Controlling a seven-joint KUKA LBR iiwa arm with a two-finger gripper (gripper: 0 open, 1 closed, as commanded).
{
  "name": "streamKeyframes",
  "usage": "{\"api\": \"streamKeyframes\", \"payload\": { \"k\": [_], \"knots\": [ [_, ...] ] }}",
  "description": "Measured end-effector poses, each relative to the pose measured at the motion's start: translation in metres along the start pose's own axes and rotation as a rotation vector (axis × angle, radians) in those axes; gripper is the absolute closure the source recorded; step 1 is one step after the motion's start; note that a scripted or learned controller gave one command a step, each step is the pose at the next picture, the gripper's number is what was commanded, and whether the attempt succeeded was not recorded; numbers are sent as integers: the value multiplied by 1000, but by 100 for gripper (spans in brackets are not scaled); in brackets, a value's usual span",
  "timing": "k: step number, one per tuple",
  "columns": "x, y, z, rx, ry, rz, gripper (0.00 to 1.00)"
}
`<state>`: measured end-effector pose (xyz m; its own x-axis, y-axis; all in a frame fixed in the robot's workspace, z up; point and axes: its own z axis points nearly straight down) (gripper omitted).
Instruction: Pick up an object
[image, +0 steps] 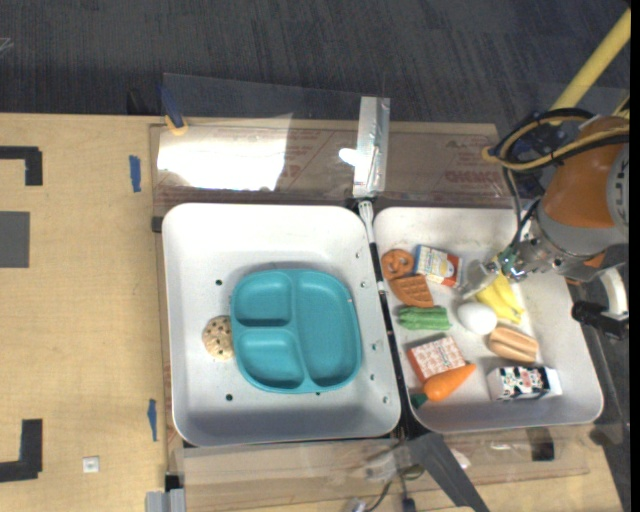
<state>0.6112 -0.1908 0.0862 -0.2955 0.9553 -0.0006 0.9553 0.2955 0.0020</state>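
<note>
My gripper (498, 266) hangs low over the right bin (580, 400), at its upper middle, just above the top end of a yellow banana (504, 300). A white egg (477, 319) lies just below-left of it and a small milk carton (437, 265) to its left. Nothing is visibly held. Also in this bin are an orange pumpkin face (397, 262), a brown pastry (412, 291), a green pea pod (424, 319), a hot dog (513, 345), a pink box (437, 355), a carrot (449, 382) and a black-and-white carton (522, 382).
The left bin (190, 250) holds a teal divided plate (297, 328) with a cookie (218, 337) beside its left rim. The arm's orange band (583, 192) and its cables sit over the right bin's far right corner.
</note>
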Motion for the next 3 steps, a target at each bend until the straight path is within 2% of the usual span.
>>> {"api": "streamKeyframes", "payload": {
  "k": [1,2,3],
  "knots": [
    [-1,1,-12,-5,-3,1,100],
    [26,-11,0,-1,-1,49,100],
    [54,24,-149,-11,-4,126,100]
  ]
}}
